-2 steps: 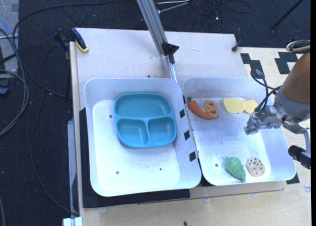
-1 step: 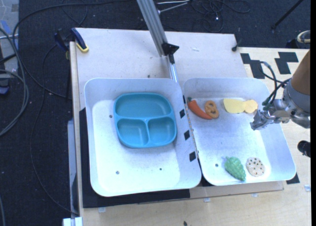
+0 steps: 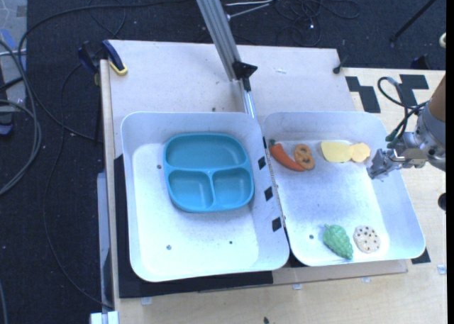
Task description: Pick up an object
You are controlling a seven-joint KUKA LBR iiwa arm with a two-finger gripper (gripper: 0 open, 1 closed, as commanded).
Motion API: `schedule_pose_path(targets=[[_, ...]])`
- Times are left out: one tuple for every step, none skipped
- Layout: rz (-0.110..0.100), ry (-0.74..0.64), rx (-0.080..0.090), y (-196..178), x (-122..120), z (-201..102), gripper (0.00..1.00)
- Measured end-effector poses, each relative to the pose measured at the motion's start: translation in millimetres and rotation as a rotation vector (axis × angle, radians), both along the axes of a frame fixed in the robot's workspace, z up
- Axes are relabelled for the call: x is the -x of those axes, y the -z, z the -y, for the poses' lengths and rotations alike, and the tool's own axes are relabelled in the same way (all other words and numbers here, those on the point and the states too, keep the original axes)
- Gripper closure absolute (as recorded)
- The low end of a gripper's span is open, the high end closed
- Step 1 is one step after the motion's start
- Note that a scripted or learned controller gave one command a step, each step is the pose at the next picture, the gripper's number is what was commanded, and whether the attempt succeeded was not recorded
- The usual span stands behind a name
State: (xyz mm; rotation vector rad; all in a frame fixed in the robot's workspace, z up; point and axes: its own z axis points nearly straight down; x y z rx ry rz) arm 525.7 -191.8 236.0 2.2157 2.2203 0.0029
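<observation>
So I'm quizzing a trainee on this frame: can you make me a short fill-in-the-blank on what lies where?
1. The blue tray lies in the ____ bin.
2. The tray has ____ compartments.
3. The green toy lies right beside the ____.
4. The claw is at the right bin's ____ edge.

Missing words: left; three; cookie; right.
</observation>
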Motion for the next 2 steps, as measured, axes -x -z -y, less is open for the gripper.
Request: schedule_pose_path(targets=[[-0.005, -0.004, -0.003, 9.3, -4.3, -48.4, 1.00], [-0.006, -0.003, -0.003, 14.8, -4.9, -104.0, 1.00]])
